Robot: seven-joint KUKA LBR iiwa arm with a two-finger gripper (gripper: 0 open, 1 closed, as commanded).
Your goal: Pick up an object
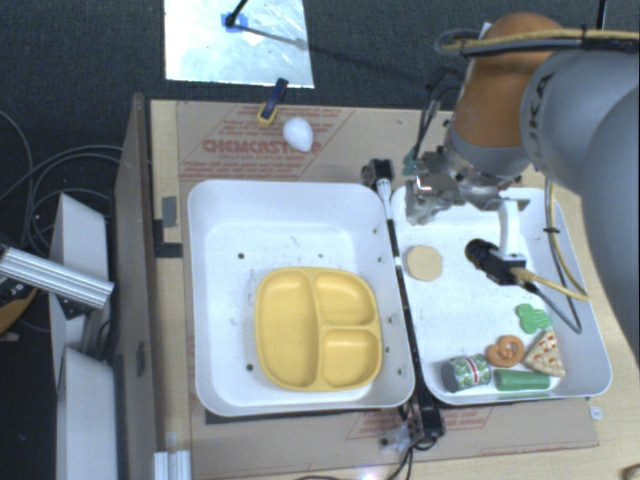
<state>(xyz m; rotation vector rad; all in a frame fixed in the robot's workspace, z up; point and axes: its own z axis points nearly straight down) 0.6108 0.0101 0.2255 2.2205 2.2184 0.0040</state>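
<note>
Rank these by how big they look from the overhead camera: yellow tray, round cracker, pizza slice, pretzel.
1. Yellow tray, by far the largest.
2. Round cracker and pizza slice: look alike, too close to rank.
3. Pretzel, slightly smaller.

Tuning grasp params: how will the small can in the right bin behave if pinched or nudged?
The small can lies on its side, so a nudge would probably roll it. Its rounded wall may slip between flat fingers. It looks toy-sized, likely light, and sits close beside the pretzel and green piece, so neighbours may shift.
</note>
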